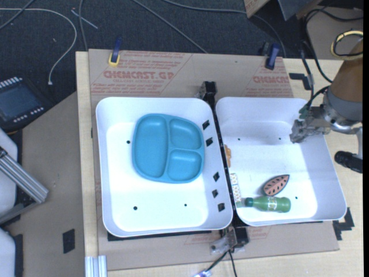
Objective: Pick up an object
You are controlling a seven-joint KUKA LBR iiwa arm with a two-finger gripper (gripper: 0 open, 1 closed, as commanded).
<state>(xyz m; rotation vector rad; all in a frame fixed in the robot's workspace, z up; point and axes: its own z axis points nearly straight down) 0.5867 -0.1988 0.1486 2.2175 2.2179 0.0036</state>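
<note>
Your nearest candidates sit in the right bin (323, 154): a green bottle (271, 204) lies on its side near the front wall, its pale cap pointing toward the divider, and a small brown leaf-shaped piece (276, 184) rests just behind it, close but seemingly apart. Against the divider side of that bin you see a narrow patterned strip (235, 184) lying along the wall.

The tool (301, 129) hangs over the back right part of the same bin, well apart from the bottle and the brown piece. You see nothing between its fingers, and whether they are spread or together you cannot tell from this angle. Behind it the grey wrist and orange band (351, 82) reach in from the right.

In the left bin (115, 212) a blue divided plate (168, 148) lies flat. Both bins rest on the bench (173, 62), which is covered by printed cardboard.
</note>
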